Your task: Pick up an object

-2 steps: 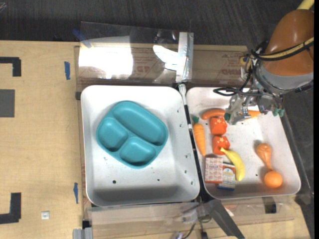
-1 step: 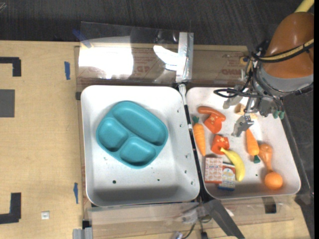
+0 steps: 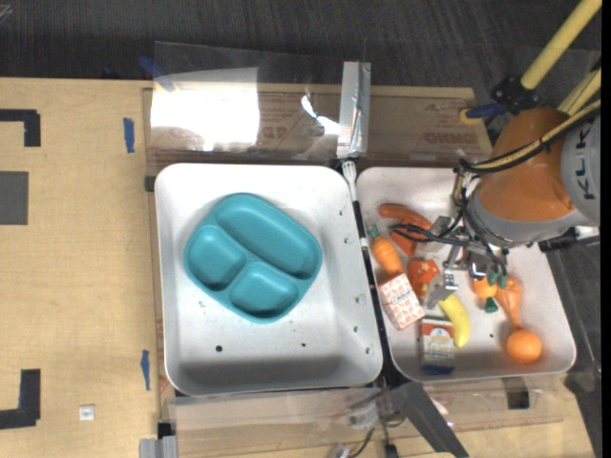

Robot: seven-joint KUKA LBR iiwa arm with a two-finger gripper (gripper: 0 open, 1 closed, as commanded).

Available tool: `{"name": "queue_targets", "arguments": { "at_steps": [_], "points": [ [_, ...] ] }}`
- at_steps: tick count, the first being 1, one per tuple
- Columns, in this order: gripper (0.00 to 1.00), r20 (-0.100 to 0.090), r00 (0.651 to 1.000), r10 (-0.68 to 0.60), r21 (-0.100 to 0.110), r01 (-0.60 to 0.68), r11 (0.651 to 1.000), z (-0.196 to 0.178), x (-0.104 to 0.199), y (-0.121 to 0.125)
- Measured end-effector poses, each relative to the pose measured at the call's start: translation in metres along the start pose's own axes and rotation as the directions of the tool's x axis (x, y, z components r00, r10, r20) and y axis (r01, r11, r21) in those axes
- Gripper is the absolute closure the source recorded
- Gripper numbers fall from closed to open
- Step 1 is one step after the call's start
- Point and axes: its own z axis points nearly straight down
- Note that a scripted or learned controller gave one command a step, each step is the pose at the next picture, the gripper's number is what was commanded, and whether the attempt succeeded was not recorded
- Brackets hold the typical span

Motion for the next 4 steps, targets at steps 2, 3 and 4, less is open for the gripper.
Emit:
{"name": "queue_targets", "arguments": {
  "at_steps": [2, 3, 4],
  "points": [
    [0.00, 0.003, 0.968, -0.253, 0.001, 0.253, 0.968, 0.008, -0.008, -0.062],
    [1.00, 0.018, 0.967, -0.253, 0.005, 0.253, 0.968, -0.005, -0.012, -0.061],
    [1.00, 0.007, 0.926, -0.377, 0.001, 0.377, 0.926, -0.119, -0.030, 0.018]
  ]
}}
